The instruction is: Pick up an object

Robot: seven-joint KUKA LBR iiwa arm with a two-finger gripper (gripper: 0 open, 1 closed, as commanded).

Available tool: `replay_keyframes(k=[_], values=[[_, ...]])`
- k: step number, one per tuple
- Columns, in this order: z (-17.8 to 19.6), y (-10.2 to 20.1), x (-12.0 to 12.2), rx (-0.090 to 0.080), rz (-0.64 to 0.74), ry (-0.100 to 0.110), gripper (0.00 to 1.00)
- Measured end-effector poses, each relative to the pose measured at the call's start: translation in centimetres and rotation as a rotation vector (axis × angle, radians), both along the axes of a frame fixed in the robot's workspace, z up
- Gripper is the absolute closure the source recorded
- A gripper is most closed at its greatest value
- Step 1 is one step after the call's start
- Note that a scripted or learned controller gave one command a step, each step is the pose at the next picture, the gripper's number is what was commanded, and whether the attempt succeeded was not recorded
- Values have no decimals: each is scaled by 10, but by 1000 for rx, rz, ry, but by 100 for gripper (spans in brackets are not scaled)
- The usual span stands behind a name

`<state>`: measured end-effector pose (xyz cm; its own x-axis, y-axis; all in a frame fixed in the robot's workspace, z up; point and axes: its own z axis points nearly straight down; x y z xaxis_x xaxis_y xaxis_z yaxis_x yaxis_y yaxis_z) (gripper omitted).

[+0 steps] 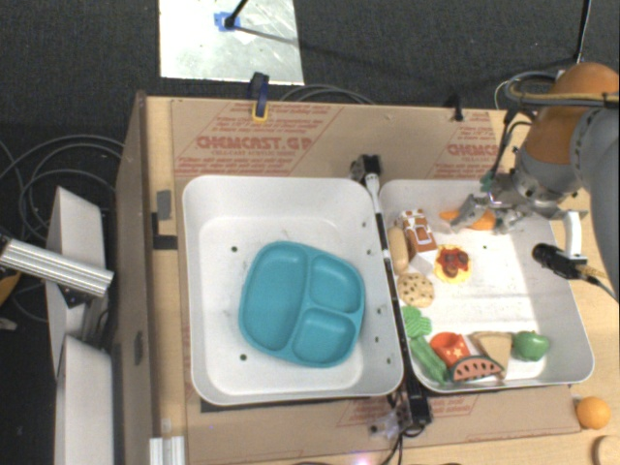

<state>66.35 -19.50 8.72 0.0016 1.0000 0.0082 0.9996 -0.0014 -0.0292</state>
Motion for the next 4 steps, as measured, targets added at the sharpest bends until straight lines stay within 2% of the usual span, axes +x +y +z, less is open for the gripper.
replay_keyframes(k=[1, 2, 3, 4], values=[[20, 12, 3, -9, 5, -22, 0], [-1, 28, -33, -8, 2, -27, 0], [-4, 24, 1, -3, 4, -2, 0], [-5, 7, 1, 5, 0, -3, 0]])
